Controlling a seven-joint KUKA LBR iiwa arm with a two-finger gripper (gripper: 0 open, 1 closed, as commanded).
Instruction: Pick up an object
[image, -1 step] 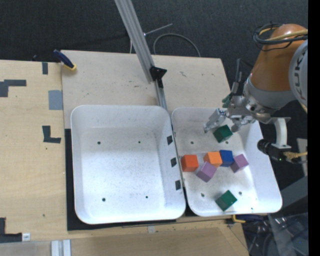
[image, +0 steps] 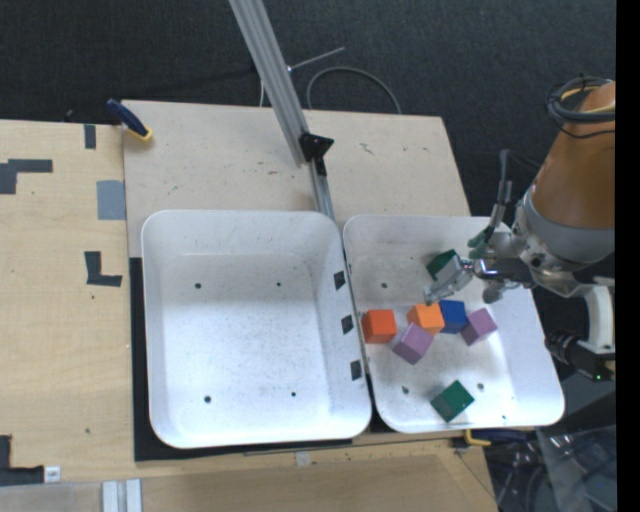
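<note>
Gripper: the gripper hangs over the right bin, its fingers angled down and toward the bin's middle.
Jaws: whether they are released or clenched cannot be told; the fingertips blur together, and no block is seen between them.
Dark green block by the jaws: a dark green block sits just up and left of the fingertips, close to them; contact cannot be judged.
Orange block under the jaws: a small orange block lies just below the fingertips, near the bin's middle.
Blue block: a blue block touches the orange one on its right, directly below the jaws.
Purple block, right: a purple block lies just beside the blue one, below and right of the jaws.
Purple block, lower: a second, tilted purple block rests below the orange one, down and left of the jaws.
Orange block, left: a larger orange block sits further left of the jaws, near the bin's left wall.
Green block, far: a green block lies well below the jaws, apart from the cluster, near the front rim.
Right bin: the right bin is shallow and white and holds all seven blocks.
Left bin: the left bin, well to the left of the jaws, touches the right bin along its side; only small dark specks show on its floor.
Arm: the grey arm with its orange band reaches in from the right of the jaws.
</note>
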